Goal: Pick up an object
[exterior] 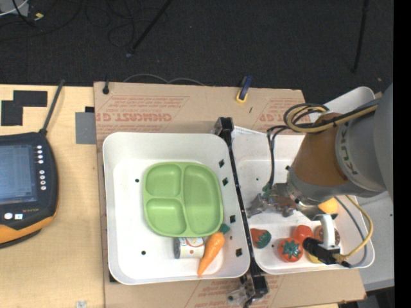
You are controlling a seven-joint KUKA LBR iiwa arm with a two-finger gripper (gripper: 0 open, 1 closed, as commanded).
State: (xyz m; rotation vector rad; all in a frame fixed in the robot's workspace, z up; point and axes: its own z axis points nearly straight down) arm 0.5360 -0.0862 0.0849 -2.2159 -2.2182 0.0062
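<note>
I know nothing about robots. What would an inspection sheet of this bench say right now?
Surface: two white bins on cardboard.
Job's things: green divided plate, toy carrot and small can in the left bin; red toy vegetables and other small toys in the right bin.
Clutter: nothing seen.
Grippers: gripper low in the right bin; finger state unclear.
Cables: black and yellow cables on the arm.
Surroundings: teach pendant at left.

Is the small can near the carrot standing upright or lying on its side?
Lying on its side. The can shows its label along its length, in the left bin, touching the carrot.
</note>
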